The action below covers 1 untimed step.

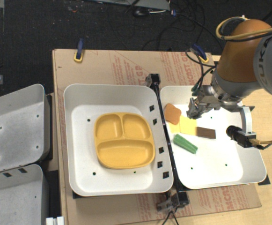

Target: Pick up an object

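While the gripper hangs over the upper middle of the right bin, the loose pieces lie just below and beside it: a yellow block sits directly under its tip at about six o'clock, an orange piece rests at nine o'clock from the gripper and touches the yellow block's upper left corner, a brown block lies at the yellow block's four o'clock edge, and a green piece lies tilted at the yellow block's six o'clock, slightly apart from it. Whether the fingers are spread or pressed together cannot be told from this slant, and nothing is seen between them. From the gripper the grey arm with its orange band runs off toward one o'clock. At nine o'clock of the right bin, touching it along a shared edge, stands the left bin, which holds a yellow divided plate near its middle. Both bins rest on a cardboard sheet
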Available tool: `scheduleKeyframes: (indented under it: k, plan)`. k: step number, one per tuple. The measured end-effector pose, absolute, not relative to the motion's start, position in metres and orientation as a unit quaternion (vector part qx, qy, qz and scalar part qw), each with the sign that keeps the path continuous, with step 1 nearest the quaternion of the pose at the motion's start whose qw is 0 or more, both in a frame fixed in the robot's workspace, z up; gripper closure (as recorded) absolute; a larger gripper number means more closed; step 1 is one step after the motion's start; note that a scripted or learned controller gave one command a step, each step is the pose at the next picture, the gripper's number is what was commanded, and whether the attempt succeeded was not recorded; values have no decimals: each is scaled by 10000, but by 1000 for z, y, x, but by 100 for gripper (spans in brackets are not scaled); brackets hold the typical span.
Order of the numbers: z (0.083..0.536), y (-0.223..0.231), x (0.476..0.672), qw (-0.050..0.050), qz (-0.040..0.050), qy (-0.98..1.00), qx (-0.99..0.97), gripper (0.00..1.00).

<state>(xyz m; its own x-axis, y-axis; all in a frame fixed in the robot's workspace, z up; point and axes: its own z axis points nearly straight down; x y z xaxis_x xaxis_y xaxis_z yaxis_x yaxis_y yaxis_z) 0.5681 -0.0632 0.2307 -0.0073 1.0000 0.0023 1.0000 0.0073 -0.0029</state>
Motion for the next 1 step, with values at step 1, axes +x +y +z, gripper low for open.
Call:
scheduleKeyframes:
  k: [1]
  plan:
    - [221,-14,553,17,7,-7095,-7048,100]
